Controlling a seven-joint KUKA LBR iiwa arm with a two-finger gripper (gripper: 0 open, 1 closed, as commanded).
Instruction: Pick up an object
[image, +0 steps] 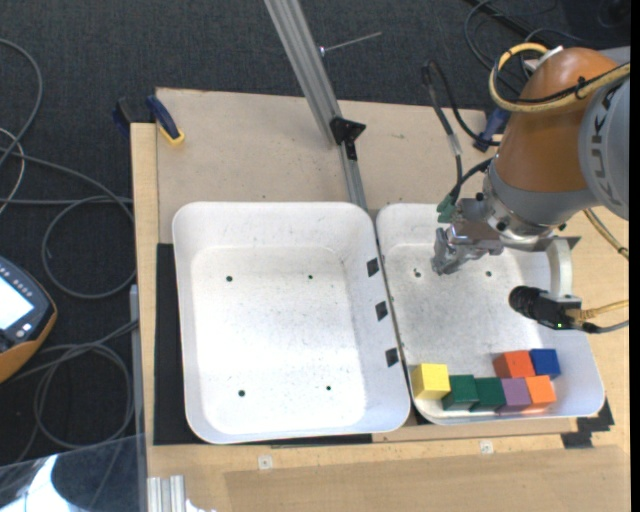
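Several small blocks lie along the front edge of the right bin (430, 310): a yellow block (432, 379), two green blocks (476, 392), a purple block (516, 393), two orange blocks (530, 378) and a blue block (545, 361). My gripper (447, 257) hangs over the back part of the right bin, well behind the blocks and apart from them. Nothing shows between its fingers.
The left bin (200, 300) sits beside the right one, with black clips along their shared wall. A slanted metal pole (320, 90) rises behind the bins. Cables and a black-and-white fitting (545, 300) hang near the arm's wrist on the right.
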